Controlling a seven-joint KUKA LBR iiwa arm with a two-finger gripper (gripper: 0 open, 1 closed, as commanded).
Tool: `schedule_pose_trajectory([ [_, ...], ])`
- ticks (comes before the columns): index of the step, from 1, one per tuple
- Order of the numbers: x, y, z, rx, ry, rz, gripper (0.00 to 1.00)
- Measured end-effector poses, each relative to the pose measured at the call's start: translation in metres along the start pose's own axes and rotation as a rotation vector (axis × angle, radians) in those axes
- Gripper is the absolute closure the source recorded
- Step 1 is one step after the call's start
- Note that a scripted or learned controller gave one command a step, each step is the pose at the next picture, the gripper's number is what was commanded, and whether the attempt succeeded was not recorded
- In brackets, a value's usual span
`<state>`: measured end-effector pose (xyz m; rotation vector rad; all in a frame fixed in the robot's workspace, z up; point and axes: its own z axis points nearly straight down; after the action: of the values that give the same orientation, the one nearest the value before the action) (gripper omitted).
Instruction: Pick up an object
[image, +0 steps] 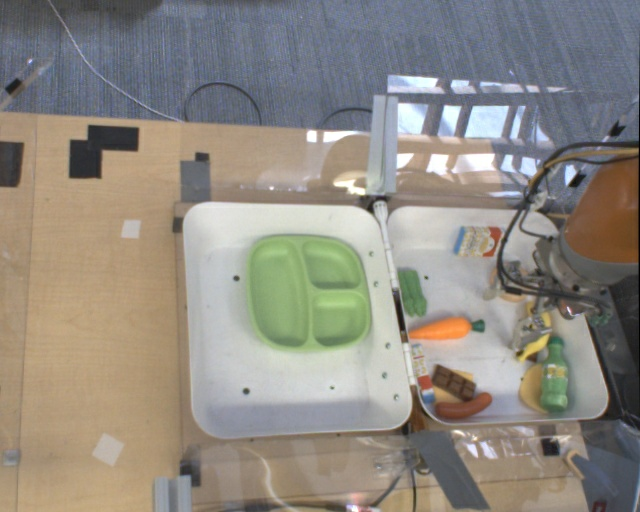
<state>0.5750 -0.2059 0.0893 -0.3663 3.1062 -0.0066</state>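
Camera view | gripper (537, 322) hung over right bin (440, 232), jaw state could not be told | green bottle (554, 373) just beside, at 5 o'clock | carrot (442, 329) at 9 o'clock

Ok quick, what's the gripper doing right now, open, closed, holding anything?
Gripper: cannot be told; it is low over the right bin, by the green bottle.

- This looks like a robot lab, not a home.
- A wooden bench (90, 330) holds two white bins (215, 400) side by side.
- Black marker squares (100, 148) are stuck on the bench.
- Loose cables (130, 95) lie on grey carpet (300, 50).
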Motion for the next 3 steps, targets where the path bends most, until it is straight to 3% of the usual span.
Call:
schedule_pose_trajectory([
  [1,-0.007,0.000,-0.016,0.008,-0.018,-0.007,1.00],
  [2,-0.006,0.000,-0.015,0.007,-0.017,-0.008,0.00],
  [3,0.021,0.006,-0.001,0.002,-0.003,-0.174,0.00],
])
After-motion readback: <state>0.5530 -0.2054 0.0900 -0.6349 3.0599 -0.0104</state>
